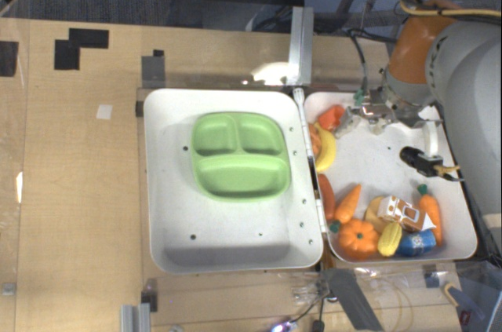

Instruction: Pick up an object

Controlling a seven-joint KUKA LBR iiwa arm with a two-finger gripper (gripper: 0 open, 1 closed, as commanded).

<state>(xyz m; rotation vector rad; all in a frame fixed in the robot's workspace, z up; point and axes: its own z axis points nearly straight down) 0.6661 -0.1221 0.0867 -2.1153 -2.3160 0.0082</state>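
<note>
Starting at the near edge of the right bin (471,247), you have a crowded heap: a ribbed orange pumpkin (359,238), a yellow piece (390,238), a blue piece (416,243), a small printed carton (398,211) and a tapered carrot (431,216). All of them touch or overlap. They look like glossy moulded plastic, rounded and liable to slip, so a grab here would probably nudge the neighbours.

A second carrot (347,202) lies slantwise a little farther back, beside the left wall. Beyond it a curved yellow banana (325,151) hugs the same wall.

The left bin (161,189) holds a smooth green divided plate (239,154), too wide and flat to be an easy pick.

At the far left corner of the right bin sits a red-orange toy (331,117), and the pincer (370,114) hangs just beside it. You cannot tell from this angle whether the pincer is open or closed, and nothing is seen in its grip. That toy seems the likeliest target. Centre over its bulk, well off the bin wall, and come straight down, since a lumpy shape so near a corner could roll away. The pale wooden bench (78,181) lies beneath both bins.
</note>
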